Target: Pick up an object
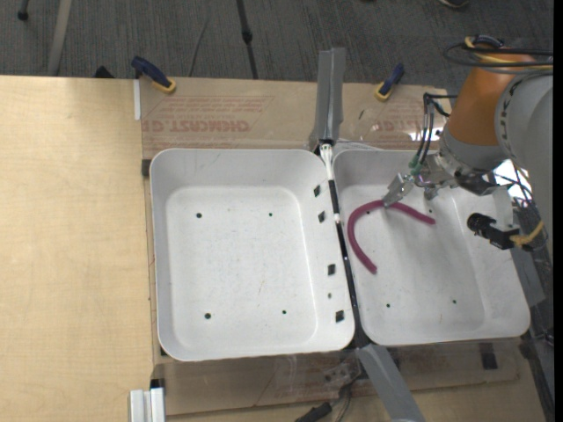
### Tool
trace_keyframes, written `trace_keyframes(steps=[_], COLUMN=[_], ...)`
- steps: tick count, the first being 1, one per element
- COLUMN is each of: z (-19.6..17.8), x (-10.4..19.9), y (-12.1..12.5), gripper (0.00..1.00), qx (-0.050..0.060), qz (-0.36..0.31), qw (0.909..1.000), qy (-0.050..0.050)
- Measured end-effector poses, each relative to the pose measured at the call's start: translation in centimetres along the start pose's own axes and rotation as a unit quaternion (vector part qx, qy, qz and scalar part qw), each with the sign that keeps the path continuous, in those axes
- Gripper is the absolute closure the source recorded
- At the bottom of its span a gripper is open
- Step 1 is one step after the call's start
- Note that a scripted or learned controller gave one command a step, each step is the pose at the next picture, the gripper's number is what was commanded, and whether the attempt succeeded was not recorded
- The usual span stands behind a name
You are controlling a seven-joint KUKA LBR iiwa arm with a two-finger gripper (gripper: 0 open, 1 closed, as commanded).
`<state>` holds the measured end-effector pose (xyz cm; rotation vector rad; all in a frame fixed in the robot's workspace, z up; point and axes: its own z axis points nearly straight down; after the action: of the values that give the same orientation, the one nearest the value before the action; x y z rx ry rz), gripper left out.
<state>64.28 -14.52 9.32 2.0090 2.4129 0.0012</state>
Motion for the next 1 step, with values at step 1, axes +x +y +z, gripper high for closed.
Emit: trace_keyframes(steps=[1], z=[-0.11], x=[4.99], y=[-3.07], gripper=[0.0], qx=[0.0], qz=[0.003], qw=[1.0], qy=[-0.002])
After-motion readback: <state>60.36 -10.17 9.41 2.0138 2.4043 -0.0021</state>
